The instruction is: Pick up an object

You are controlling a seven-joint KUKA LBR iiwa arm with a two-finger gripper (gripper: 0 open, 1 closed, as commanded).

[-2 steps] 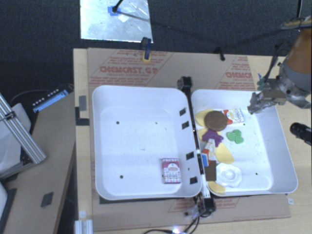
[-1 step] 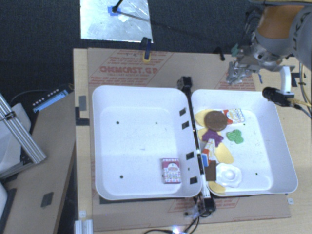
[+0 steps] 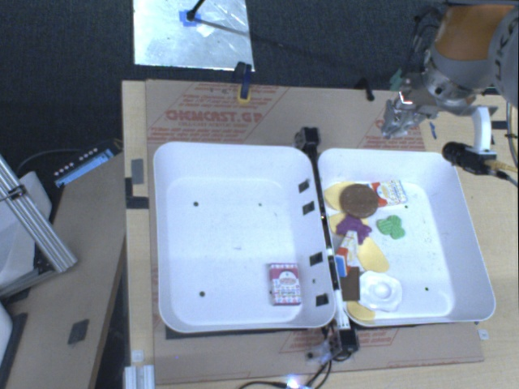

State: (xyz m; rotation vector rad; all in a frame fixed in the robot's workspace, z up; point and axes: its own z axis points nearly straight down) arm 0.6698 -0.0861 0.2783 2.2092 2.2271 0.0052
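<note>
My gripper [image 3: 395, 122] hangs above the bench just beyond the far rim of the right bin [image 3: 462, 241], under the grey and orange arm at the upper right. Nothing is seen between its fingertips. In the right bin's left part lie a brown round disc [image 3: 358, 199], a purple piece [image 3: 353, 227], a green piece [image 3: 392, 227], yellow slices [image 3: 372, 254], a white fried-egg shape [image 3: 380, 291], a small red-and-white packet [image 3: 392, 190] and a brown bar [image 3: 349, 283]. A small red box [image 3: 285, 284] lies in the left bin [image 3: 219, 185] near its front right.
A black divider with clips [image 3: 320, 217] runs between the bins. A shiny metal sheet [image 3: 193, 21] lies at the back left. A yellow-and-blue clamp [image 3: 242, 83] sits at the board's far edge. An aluminium frame [image 3: 28, 225] stands at left.
</note>
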